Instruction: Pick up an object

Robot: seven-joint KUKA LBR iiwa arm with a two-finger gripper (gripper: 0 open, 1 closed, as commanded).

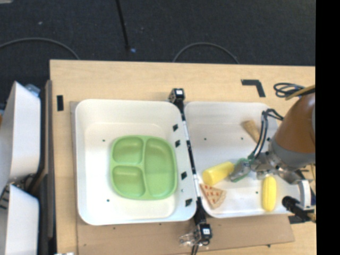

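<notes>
The desk [133, 78] is carrying two shallow white bins side by side. The left bin [90, 142] is holding a green divided plate [143, 166], which is lying flat near the bin's centre.

The right bin [223, 121] is holding several items. A yellow cylinder [218, 172] is lying on its side towards the bin's left half. A pizza-slice toy [213, 195] is lying just below it, near the bin's lower left corner. A yellow banana-shaped item [269, 193] is lying lengthwise near the lower right, well apart from the cylinder. A tan wooden block [252, 130] is resting towards the upper right, partly behind black cabling on the arm.

The arm [297, 126] is reaching in from the right over the right bin. The hand [241, 170] is sitting low in the bin, just beside the right end of the yellow cylinder, with something small and green at its tip. Whether the hand is released or clenched cannot be told from this angle; no item is visibly sitting between its fingers.
</notes>
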